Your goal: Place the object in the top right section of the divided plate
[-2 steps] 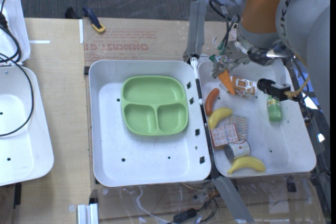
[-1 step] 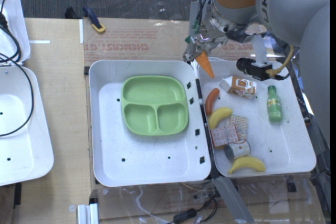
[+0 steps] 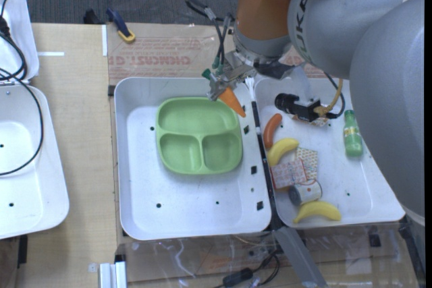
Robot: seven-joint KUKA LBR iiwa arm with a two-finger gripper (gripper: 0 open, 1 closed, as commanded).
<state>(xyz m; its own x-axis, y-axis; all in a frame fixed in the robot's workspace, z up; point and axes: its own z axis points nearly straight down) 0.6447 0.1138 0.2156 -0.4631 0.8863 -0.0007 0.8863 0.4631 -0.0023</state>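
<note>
A green divided plate (image 3: 199,136) lies in the left bin (image 3: 135,165), with one wide section toward the back and two smaller sections toward the front. My gripper (image 3: 219,86) hangs at the plate's back right corner, close to the wall between the bins. It is shut on the upper end of an orange carrot (image 3: 232,101). The carrot slants down and to the right, with its tip over the plate's right rim. The grey arm with its orange band reaches in from the right above it.
The right bin (image 3: 371,192) holds a red sausage (image 3: 271,129), two bananas (image 3: 283,148) (image 3: 318,212), a green bottle (image 3: 352,135), patterned crackers (image 3: 295,169) and a small can (image 3: 304,193). A white sink-like tub (image 3: 27,165) stands far left.
</note>
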